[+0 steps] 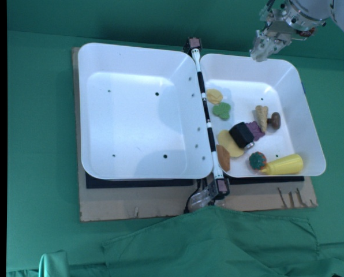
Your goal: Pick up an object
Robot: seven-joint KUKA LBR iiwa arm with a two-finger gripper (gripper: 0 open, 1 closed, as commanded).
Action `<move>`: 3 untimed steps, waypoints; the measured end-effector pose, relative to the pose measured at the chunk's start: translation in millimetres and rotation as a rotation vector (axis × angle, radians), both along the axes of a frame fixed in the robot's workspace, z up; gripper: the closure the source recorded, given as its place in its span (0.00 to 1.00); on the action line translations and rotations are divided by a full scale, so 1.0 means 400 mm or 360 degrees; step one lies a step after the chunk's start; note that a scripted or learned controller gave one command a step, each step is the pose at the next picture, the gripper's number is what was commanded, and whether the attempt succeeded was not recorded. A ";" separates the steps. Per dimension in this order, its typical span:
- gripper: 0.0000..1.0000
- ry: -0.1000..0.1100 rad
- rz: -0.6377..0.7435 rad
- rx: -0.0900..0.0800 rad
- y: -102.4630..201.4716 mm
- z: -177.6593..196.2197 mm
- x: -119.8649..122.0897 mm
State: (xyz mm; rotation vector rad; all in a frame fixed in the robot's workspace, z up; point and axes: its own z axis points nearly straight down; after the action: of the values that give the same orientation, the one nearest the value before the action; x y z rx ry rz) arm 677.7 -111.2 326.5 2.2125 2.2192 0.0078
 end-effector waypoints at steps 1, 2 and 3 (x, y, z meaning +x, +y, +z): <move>1.00 0.0019 -0.0018 0.0000 -0.101 -0.103 -0.156; 0.00 0.0008 -0.0012 -0.0002 -0.096 -0.098 -0.149; 0.00 0.0008 -0.0012 -0.0002 -0.096 -0.098 -0.149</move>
State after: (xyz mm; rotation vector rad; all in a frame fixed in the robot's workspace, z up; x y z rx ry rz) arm 618.1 -149.8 287.3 2.2227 2.2132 0.0008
